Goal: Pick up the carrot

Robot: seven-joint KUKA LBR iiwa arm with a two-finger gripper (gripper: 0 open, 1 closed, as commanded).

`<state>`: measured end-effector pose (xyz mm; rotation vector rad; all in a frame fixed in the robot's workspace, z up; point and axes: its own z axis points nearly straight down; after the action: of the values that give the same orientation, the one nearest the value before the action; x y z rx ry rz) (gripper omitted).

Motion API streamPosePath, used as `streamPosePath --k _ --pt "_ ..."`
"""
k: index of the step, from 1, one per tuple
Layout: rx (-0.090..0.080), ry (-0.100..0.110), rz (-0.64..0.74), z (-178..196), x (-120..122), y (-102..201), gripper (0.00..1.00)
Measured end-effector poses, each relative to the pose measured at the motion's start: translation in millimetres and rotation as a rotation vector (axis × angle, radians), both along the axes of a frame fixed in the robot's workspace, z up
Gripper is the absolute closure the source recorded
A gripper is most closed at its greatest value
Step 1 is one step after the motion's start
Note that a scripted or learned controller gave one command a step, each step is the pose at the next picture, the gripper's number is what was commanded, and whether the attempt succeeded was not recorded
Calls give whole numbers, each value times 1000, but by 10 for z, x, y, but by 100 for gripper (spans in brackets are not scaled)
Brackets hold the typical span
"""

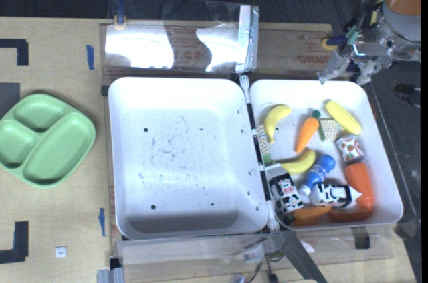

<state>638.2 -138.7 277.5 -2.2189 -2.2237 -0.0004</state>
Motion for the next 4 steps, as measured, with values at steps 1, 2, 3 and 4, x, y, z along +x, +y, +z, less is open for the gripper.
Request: streamPosePath --k 1,2,3,4 --pt "0 0 -45 -1327 82 119 0" --pt "-2 -19 -47 -1832 -2 -6 0" --pt "-7 -16 -182 -1791 46 322 0" --pt "-6 -22 -182 -1677 62 320 100"
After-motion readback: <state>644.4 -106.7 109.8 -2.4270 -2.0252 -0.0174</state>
